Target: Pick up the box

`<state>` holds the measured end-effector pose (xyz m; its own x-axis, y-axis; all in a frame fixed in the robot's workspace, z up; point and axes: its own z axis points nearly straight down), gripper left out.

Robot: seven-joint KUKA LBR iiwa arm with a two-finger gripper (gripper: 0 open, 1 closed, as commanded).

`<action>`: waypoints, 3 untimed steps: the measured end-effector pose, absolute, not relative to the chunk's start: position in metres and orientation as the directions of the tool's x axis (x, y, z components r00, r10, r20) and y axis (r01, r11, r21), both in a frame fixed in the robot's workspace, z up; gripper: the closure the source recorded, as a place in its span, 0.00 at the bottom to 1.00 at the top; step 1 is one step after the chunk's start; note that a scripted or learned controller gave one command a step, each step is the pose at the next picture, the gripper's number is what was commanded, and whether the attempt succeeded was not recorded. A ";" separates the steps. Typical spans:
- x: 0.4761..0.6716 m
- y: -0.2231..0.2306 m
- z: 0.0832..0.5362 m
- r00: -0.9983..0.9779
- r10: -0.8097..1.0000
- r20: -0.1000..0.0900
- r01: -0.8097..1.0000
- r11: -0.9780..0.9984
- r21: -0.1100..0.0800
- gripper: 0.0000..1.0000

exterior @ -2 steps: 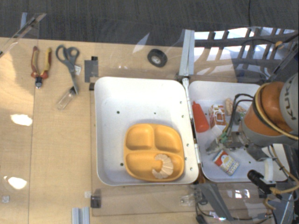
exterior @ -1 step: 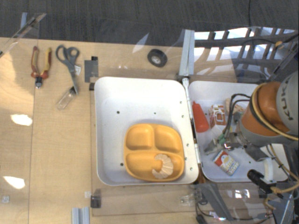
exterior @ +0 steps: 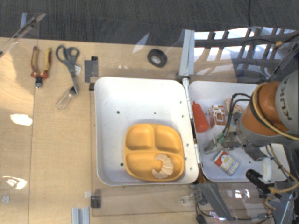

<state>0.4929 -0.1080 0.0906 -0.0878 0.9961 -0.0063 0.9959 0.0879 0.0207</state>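
Reaching in from the right edge of the surface point(exterior: 46, 143), the grey arm point(exterior: 275, 111) with its orange band hangs over the right bin point(exterior: 205, 171). The pincer point(exterior: 223, 143) sits low inside that bin, near its middle; whether it is spread or pressed together cannot be told, because the wrist and cables cover it. Nothing is visibly gripped.

The box point(exterior: 226, 162), small, with a red, white and yellow printed face, lies flat and tilted on the floor of the right bin, close to the bin's front edge and just beside the pincer, on its near side. A red object point(exterior: 201, 118) lies along the left wall of the same bin. A second printed package point(exterior: 217, 115), red and white, rests just beside it, toward the bin's back half.

The left bin point(exterior: 107, 125) holds a yellow divided tray point(exterior: 149, 146) set toward its front right corner. A pale ridged item point(exterior: 163, 166) lies in the tray's front right compartment.

On the bare surface near its back left corner lie red-handled pliers point(exterior: 39, 65) and grey-handled scissors point(exterior: 70, 62), well apart from both bins. A roll of black tape point(exterior: 157, 57) rests behind the left bin, near the back edge.
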 end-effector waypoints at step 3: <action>0.493 -0.122 0.091 -0.036 0.999 -0.002 0.999 0.036 0.019 0.00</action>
